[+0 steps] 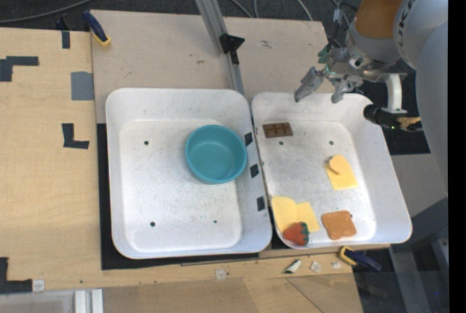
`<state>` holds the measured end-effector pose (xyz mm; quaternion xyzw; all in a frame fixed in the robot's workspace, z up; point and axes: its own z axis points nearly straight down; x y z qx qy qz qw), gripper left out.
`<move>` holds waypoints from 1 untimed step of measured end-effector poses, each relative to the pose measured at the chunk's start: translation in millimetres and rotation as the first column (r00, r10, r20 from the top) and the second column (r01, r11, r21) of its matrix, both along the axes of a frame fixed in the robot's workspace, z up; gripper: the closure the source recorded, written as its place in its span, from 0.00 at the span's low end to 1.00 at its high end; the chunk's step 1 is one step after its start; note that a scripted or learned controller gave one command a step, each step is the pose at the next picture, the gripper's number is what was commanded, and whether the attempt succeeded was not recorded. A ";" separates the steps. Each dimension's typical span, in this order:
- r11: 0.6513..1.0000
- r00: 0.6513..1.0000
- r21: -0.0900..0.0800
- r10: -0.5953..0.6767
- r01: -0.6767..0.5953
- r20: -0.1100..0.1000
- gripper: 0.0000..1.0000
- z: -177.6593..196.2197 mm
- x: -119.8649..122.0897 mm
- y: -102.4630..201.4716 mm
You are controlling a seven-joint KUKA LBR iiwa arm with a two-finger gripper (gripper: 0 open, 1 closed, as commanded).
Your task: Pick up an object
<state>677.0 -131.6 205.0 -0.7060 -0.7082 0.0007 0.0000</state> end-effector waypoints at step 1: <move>1.000 1.000 0.000 0.000 0.000 0.000 0.00 0.0 -0.1 -0.2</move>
